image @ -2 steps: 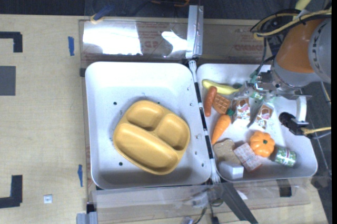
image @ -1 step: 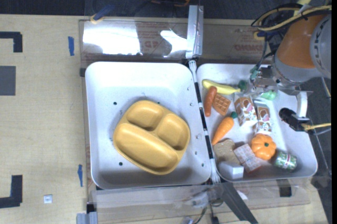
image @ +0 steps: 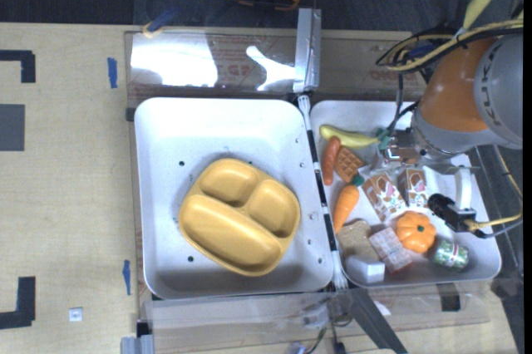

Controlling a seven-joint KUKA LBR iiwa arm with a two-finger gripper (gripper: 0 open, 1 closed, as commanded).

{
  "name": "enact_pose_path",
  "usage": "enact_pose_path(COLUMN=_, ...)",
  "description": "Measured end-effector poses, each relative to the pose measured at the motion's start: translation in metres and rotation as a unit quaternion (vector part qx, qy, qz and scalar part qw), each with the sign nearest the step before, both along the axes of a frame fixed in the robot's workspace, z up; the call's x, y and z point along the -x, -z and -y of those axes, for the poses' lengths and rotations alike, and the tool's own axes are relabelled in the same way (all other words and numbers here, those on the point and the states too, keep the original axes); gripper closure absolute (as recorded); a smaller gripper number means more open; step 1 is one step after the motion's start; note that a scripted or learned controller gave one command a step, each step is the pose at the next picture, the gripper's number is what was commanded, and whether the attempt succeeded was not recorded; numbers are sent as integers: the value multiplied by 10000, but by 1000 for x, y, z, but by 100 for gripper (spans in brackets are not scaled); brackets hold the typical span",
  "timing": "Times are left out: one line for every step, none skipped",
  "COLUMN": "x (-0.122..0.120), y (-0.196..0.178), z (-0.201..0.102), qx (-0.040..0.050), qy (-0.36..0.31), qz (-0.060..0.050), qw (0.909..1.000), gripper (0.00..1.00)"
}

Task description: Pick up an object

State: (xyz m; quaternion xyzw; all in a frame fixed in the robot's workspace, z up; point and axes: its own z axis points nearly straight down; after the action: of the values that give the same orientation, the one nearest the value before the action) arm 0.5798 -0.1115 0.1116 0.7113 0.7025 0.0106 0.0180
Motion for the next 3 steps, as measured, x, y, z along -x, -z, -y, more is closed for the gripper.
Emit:
enact_pose_path(x=14, y=-73, z=-86, qx=-33, qy=-817, qz=-192, qw=9965, gripper=100)
enact_pose_path(x=14, y=-133, z=-33, qx=-6, qy=-1661, qz=-186, qw=9859, gripper=100)
enact_pose_path(x=63, y=-130, z=-96, qx=-16, qy=-2077, qz=-217, qw=9779, gripper=100)
